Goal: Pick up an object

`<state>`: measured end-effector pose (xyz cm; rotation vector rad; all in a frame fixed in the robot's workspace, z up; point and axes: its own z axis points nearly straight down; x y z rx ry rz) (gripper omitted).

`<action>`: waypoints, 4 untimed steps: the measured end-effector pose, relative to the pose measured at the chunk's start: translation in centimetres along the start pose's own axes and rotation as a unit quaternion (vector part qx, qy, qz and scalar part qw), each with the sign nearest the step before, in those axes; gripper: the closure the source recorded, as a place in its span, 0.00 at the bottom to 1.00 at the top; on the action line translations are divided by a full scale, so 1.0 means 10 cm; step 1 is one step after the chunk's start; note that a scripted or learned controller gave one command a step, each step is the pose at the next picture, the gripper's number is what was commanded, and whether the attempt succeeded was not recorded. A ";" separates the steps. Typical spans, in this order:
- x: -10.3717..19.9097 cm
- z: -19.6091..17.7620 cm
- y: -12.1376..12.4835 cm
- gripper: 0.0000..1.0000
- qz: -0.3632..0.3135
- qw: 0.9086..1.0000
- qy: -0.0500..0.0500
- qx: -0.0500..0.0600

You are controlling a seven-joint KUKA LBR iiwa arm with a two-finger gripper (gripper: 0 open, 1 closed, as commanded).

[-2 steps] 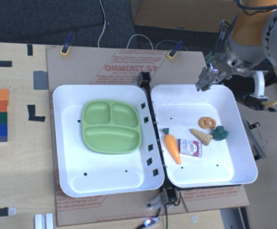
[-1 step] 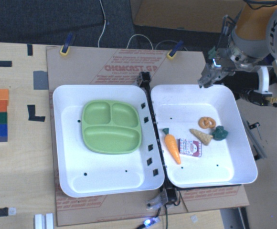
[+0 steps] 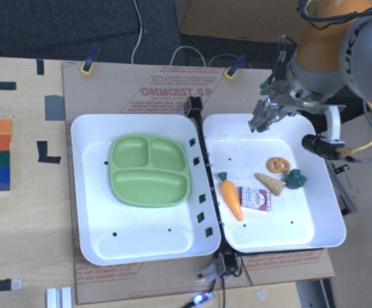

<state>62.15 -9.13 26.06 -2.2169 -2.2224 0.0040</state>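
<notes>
- Gripper [image 3: 261, 122] hangs above the right bin's [image 3: 321, 236] back edge; finger state cannot be told.
- Carrot [image 3: 231, 199], carton [image 3: 255, 199], cone [image 3: 270, 183], pretzel [image 3: 278, 165] crowd together: a descent may nudge neighbours, spoiling the grasp.

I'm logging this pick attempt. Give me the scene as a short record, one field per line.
left bin: holds a green divided plate
right bin: holds five small items
toy carrot: near the bin's left side, leafy end pointing to the far edge
small pink carton: lying flat, right beside the carrot
pretzel: toward the right wall
cone-shaped tan piece: just in front of the pretzel
dark green item: by the right wall, too small to identify
gripper: above the right bin's far edge, nothing between its fingers
</notes>
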 end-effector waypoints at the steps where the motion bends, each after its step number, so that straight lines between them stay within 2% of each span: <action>1: 0.44 -0.02 -0.28 1.00 -0.001 1.000 0.000 0.000; 3: 1.34 0.34 -0.83 1.00 -0.001 1.000 0.000 0.001; 4: 1.79 0.27 -1.05 1.00 -0.002 1.000 0.000 0.000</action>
